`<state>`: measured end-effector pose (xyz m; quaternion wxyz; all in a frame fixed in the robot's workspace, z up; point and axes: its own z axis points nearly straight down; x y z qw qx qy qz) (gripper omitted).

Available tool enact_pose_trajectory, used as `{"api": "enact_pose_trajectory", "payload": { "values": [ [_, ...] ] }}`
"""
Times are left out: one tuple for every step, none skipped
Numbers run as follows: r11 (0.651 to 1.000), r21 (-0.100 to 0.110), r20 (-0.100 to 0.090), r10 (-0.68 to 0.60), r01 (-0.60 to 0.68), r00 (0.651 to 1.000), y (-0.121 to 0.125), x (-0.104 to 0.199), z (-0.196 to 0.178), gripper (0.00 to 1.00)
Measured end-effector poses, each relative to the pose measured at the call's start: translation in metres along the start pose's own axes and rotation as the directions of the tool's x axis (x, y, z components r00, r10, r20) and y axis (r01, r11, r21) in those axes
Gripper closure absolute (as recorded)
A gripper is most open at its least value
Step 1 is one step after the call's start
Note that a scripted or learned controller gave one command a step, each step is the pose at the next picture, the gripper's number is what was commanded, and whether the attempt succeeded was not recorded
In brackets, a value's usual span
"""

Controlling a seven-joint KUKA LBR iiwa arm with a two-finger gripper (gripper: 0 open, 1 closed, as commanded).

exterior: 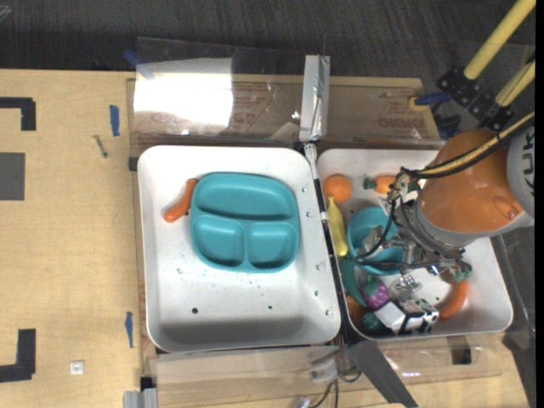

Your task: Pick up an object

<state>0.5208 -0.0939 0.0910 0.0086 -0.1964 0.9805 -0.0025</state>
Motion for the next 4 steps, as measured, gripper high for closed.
{"api": "enact_pose_trajectory", "payload": {
  "values": [
    [0.995,-0.002,-0.004,0.098,-0.098,0.995,-0.042,-0.051,-0.068,0.00],
    [0.998,0.000,-0.001,0.055,-0.055,0.998,-0.036,-0.029,-0.019,0.00],
    [1.000,0.005,-0.001,-0.006,0.006,1.000,-0.035,-0.059,-0.001,0.00],
    [1.000,0.000,0.002,-0.021,0.021,1.000,-0.050,-0.075,0.000,0.00]
  ]
}}
